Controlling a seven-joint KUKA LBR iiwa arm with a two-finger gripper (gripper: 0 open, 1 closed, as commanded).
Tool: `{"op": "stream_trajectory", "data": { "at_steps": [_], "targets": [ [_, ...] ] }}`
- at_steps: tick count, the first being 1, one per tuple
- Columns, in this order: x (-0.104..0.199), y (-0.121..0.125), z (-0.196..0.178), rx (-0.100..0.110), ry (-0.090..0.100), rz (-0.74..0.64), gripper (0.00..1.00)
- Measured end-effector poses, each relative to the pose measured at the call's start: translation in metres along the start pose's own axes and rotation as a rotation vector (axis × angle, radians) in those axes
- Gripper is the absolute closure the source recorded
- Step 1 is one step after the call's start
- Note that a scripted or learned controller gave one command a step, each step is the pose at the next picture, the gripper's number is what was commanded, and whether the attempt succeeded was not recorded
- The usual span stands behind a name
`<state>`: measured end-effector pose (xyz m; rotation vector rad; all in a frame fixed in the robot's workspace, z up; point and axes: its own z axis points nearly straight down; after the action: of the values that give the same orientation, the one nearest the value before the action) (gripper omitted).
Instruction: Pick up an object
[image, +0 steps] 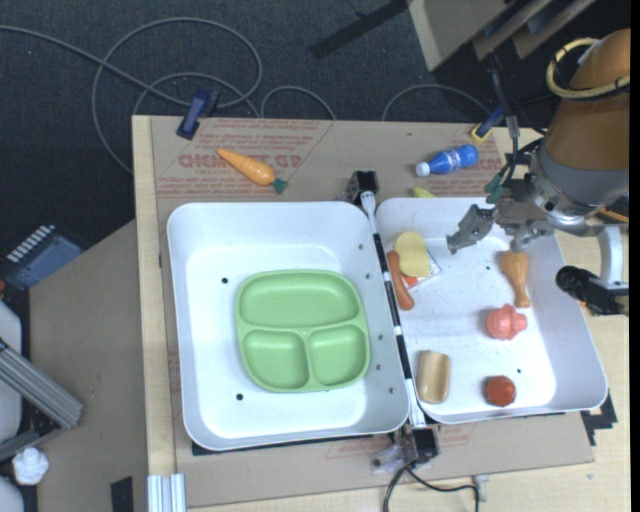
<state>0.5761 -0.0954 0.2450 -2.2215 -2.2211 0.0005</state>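
Observation:
The right bin (560, 330) holds several toy foods: a yellow piece (412, 250), a red-orange sausage (400, 282), a tan drumstick (516, 272), a pink lump (505, 322), a red ball (500, 390) and a beige bread piece (433, 375). My gripper (496, 236) hangs over the bin's far part, between the yellow piece and the drumstick. Its fingers are spread open with only bin floor between them. One fingertip (464, 237) points toward the yellow piece.
The left bin (200, 250) bears a green divided plate (300, 330). On the bench behind the bins lie a toy carrot (250, 167), a blue bottle (448, 160) and a blue clip (196, 112). A black clamp (364, 186) sits where the bins meet.

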Motion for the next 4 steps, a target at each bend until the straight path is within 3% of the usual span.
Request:
{"op": "stream_trajectory", "data": {
  "at_steps": [1, 2, 3, 4],
  "targets": [
    [-0.075, 0.038, 0.061, 0.001, -0.002, 0.002, 0.00],
    [-0.114, 0.019, 0.161, 0.000, 0.001, -0.001, 0.00],
    [-0.096, -0.036, 0.161, 0.001, 0.001, 0.000, 0.00],
    [-0.096, -0.036, 0.150, -0.002, 0.000, 0.001, 1.00]
  ]
}}
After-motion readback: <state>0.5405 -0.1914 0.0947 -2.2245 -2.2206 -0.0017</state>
